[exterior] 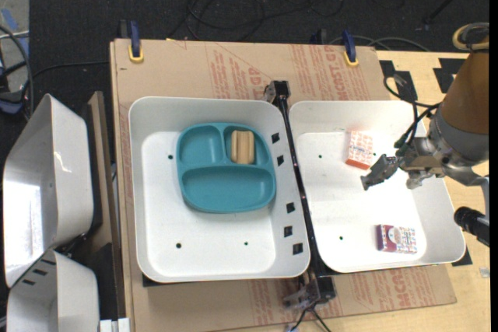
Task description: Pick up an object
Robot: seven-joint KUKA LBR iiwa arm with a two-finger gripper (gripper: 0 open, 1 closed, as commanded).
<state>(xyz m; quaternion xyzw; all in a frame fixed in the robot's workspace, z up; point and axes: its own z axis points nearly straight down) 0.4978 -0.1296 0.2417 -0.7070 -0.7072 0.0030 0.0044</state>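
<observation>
In the right bin (327, 245), a small red-and-white box (359, 149) lies near the back and a purple box (397, 239) lies near the front right corner. My gripper (394, 176) hovers over this bin between the two boxes, just right of and below the red-and-white box. Its fingers are open with nothing between them. One dark finger (377, 172) points toward the bin's middle. The grey arm with its orange band (471, 101) enters from the right.
The left bin (156, 245) holds a teal divided plate (226, 186) with a tan block (243, 147) in its upper right compartment. A black divider (296, 190) runs between the bins. White tubs (47, 183) stand at the far left.
</observation>
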